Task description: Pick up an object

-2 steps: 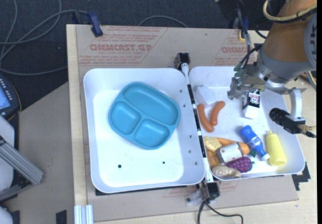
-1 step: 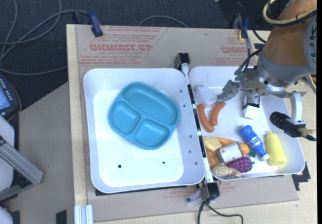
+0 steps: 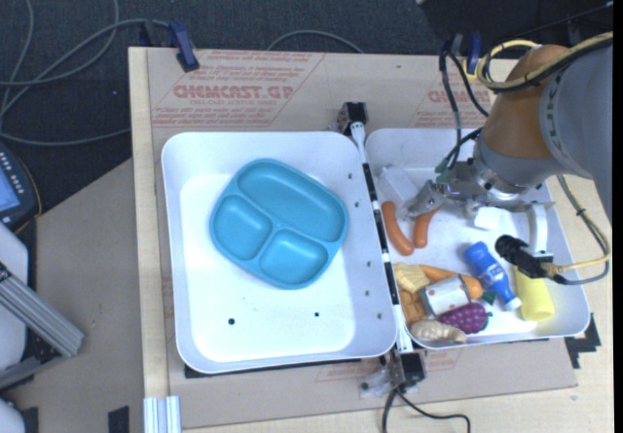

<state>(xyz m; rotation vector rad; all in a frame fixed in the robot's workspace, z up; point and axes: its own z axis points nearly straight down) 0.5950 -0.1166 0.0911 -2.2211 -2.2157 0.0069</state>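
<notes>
The gripper (image 3: 426, 203) hangs low over the far left part of the right bin (image 3: 574, 309); I cannot tell if the pincer is apart or together, and nothing shows clamped in it. The grey arm (image 3: 574, 120) with its orange band comes in from the right and covers the far right part of that bin.

The things to pick up all lie in the right bin; a short orange sausage (image 3: 421, 231) is just near of the gripper, and a long orange sausage (image 3: 397, 227) lies beside it on the left, close to the bin's left wall. Nearer to us the toys are packed tight; a blue bottle (image 3: 485, 269) lies just left of a yellow bottle (image 3: 534, 298); a small can (image 3: 446, 297) sits between a yellow cracker (image 3: 409, 277) and some purple grapes (image 3: 471, 317); a carrot (image 3: 450, 274) rests just behind the can; a tan lump (image 3: 435, 331) lies in the near corner.

The left bin (image 3: 195, 324) holds a blue plate (image 3: 279, 223) with three parts; it is well apart from the gripper.
</notes>
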